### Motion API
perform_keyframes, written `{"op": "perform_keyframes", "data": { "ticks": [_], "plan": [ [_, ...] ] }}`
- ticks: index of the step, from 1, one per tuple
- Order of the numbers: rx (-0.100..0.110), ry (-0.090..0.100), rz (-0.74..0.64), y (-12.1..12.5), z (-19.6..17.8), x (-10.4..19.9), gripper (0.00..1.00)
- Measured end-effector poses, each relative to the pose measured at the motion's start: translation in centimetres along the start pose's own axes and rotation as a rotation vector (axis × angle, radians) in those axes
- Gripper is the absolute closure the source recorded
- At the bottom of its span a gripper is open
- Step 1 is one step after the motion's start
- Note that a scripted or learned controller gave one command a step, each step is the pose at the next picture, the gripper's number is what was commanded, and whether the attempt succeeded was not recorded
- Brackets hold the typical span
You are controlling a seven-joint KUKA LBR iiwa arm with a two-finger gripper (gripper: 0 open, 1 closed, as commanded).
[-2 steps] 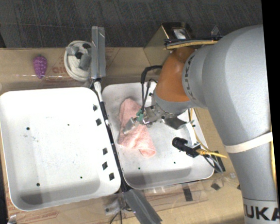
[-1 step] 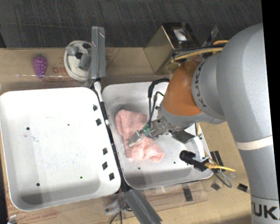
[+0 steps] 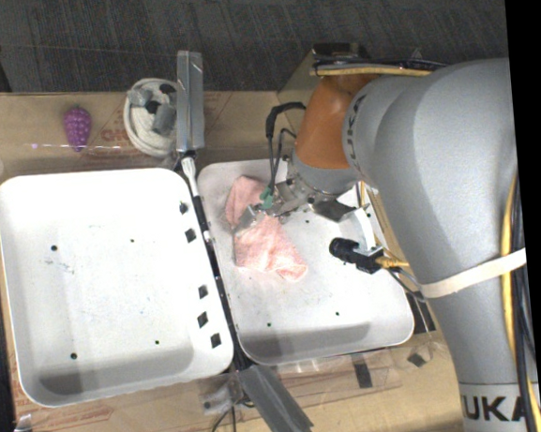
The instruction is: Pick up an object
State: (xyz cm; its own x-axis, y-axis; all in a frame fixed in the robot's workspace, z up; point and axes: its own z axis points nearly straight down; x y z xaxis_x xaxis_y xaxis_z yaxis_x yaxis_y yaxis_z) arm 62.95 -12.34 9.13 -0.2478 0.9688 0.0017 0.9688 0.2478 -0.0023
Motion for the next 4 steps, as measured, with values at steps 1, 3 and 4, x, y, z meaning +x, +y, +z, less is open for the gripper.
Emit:
{"op": "perform_keyframes", "data": {
  "ticks": [1,3,4],
  "plan": [
    [0.002,0.001,-0.068,-3.2,0.1,2.8,0.0],
    [0.002,0.001,-0.056,-11.3,0.1,5.0,0.0],
    [0.004,0.002,-0.058,-11.3,-0.7,5.0,1.0]
  ]
}}
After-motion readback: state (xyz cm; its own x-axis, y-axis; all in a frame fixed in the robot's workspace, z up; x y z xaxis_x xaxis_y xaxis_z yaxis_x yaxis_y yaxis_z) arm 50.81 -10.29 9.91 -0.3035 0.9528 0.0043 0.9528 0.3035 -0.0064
